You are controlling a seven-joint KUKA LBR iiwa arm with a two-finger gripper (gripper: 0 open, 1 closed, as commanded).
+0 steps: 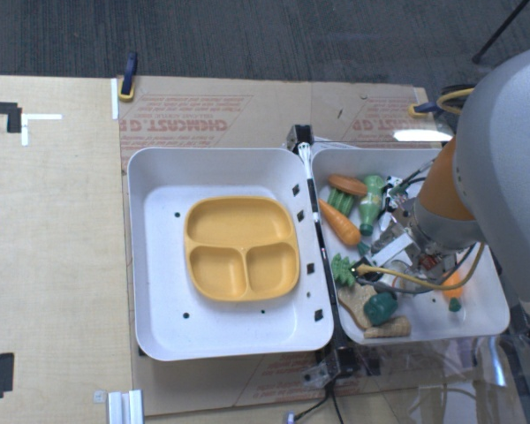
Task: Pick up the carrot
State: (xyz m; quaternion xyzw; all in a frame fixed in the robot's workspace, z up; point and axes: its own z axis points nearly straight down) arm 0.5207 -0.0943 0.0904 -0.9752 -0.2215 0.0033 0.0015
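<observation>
An orange carrot (340, 223) lies slanted along the left wall of the right bin (486, 321). A second, browner carrot-like piece (345, 184) with a green top (374, 186) lies just behind it. My gripper (384, 239) hangs low over the middle of that bin, just right of the orange carrot, with cables looped around it. Nothing shows in its grasp. The grey arm and its orange band (442, 188) cover the bin's right part.
The left bin (150, 263) holds a yellow three-part tray (242, 246). Around the gripper lie a green leafy toy (341, 268), a dark green piece (381, 305), a tan block (388, 329) and a small orange piece (453, 282).
</observation>
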